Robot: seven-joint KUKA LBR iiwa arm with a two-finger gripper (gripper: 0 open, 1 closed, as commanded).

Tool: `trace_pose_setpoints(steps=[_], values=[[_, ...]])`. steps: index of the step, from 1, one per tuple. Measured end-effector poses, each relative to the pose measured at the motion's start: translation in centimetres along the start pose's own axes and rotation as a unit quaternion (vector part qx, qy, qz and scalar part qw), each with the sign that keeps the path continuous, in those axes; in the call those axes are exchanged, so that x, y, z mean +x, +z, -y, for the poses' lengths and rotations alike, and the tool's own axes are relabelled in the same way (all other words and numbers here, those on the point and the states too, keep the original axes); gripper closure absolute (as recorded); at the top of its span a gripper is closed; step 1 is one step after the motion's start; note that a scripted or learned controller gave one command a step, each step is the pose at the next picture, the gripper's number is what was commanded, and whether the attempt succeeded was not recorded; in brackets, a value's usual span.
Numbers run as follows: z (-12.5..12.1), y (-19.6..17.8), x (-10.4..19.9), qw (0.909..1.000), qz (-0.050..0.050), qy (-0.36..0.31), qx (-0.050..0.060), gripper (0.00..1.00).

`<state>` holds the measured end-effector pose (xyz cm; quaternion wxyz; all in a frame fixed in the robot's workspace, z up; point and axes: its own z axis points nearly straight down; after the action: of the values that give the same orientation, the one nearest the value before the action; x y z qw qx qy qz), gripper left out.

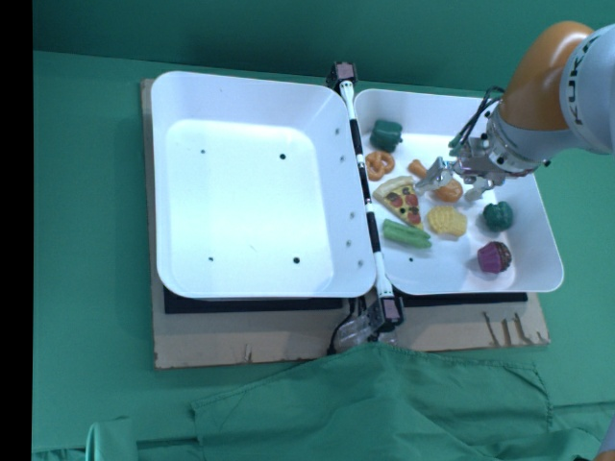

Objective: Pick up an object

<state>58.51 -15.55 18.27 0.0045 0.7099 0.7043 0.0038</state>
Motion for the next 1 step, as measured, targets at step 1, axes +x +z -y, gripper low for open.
trace_pose_setpoints(steps=[1], values=[[-0.39,-1.65,-0.04,1.0000,0.003,-0.001,-0.006,1.00]])
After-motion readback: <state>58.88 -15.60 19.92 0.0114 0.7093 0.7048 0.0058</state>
